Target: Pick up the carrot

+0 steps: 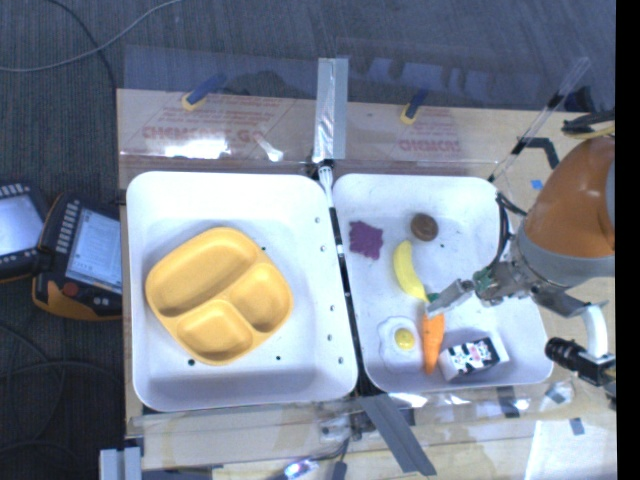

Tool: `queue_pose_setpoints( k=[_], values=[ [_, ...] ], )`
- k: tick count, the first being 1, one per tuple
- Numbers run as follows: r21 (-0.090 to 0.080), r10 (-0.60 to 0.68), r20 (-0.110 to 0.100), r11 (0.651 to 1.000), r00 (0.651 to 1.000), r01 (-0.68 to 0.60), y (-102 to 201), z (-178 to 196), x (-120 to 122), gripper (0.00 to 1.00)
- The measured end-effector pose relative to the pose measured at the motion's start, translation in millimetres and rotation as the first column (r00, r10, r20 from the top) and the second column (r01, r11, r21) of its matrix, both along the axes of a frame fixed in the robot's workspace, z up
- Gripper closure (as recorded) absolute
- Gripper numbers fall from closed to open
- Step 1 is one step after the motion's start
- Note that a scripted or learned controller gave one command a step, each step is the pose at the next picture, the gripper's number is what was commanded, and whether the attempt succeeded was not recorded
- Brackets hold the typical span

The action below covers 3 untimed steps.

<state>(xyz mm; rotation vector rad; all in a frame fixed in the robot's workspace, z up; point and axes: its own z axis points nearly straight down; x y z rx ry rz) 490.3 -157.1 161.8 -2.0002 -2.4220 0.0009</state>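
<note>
Arm closing in on the carrot's top end, grab not made yet

The carrot (pixel 432 340) lies in the right bin (pixel 520 363), leafy end up by the banana (pixel 408 271), with the fried egg (pixel 402 337) to its left and the small carton (pixel 470 357) almost touching its right side. The gripper (pixel 452 294) sits just above the green top; whether it's open or holding anything can't be made out. It'd do better squeezing the orange middle across its width, steering clear of the carton
</note>
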Motion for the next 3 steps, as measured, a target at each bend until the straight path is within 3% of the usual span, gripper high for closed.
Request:
queue_pose_setpoints(
  k=[1, 2, 3],
  values=[
    [-0.003, -0.036, 0.015, 0.999, 0.999, 0.036, 14, -70, -2, 0.00],
    [0.001, -0.035, 0.018, 0.999, 0.999, 0.035, 16, -60, 0, 1.00],
    [-0.001, 0.119, 0.000, 0.993, 0.993, -0.119, -11, 28, -6, 1.00]
  ],
)
